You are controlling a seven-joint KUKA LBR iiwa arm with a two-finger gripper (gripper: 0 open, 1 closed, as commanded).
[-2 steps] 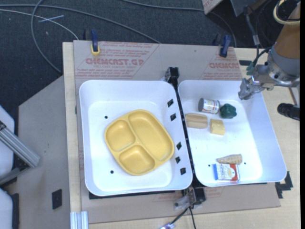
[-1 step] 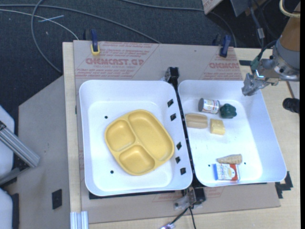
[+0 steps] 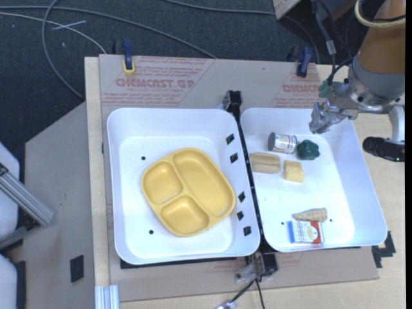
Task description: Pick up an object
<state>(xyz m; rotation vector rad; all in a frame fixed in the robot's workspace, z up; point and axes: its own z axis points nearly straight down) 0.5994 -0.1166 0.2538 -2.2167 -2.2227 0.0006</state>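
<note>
At centre left, a yellow divided tray (image 3: pixel 187 191) lies in the left bin (image 3: pixel 119 172). The right bin (image 3: pixel 367 185) holds a small can (image 3: pixel 282 142), a dark green lump (image 3: pixel 308 149), two tan blocks (image 3: pixel 275 166) and, lower down, a blue-and-red packet (image 3: pixel 304 232). At upper right the gripper (image 3: pixel 320 122) hangs above the green lump with nothing between its fingers; whether they are parted I cannot tell, so the whole pick looks still ahead.
</note>
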